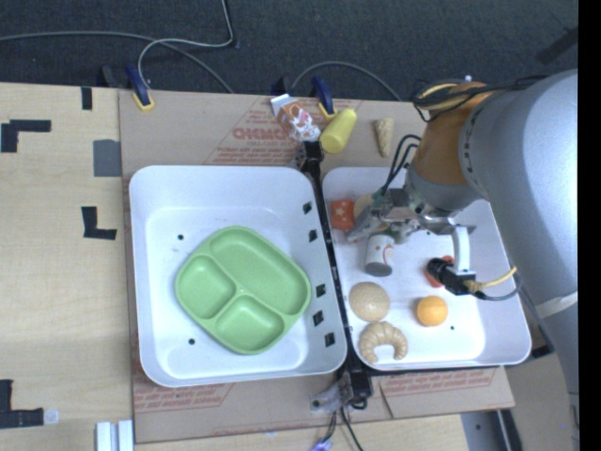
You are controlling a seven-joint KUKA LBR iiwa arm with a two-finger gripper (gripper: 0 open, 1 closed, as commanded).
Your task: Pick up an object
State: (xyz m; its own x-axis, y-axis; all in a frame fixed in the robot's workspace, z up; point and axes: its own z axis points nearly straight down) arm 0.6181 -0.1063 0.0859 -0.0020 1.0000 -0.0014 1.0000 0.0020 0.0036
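Note:
My gripper [378, 224] hangs low over the upper left part of the right bin [498, 346]. Just below it a small grey and red cylinder [377, 256] stands or lies on the bin floor, close to the gripper; whether they touch I cannot tell. A red-orange packet [341, 213] lies just to the gripper's left, by the bin wall. Further toward the front are a round bread roll [369, 300], a croissant [383, 341] and an orange ball [432, 311].
The left bin [155, 205] holds a green divided plate [242, 289]. Behind the bins, on the cardboard, lie a yellow object [338, 130], a small printed packet [295, 116] and a beige piece [384, 136]. The arm covers the right bin's far right side.

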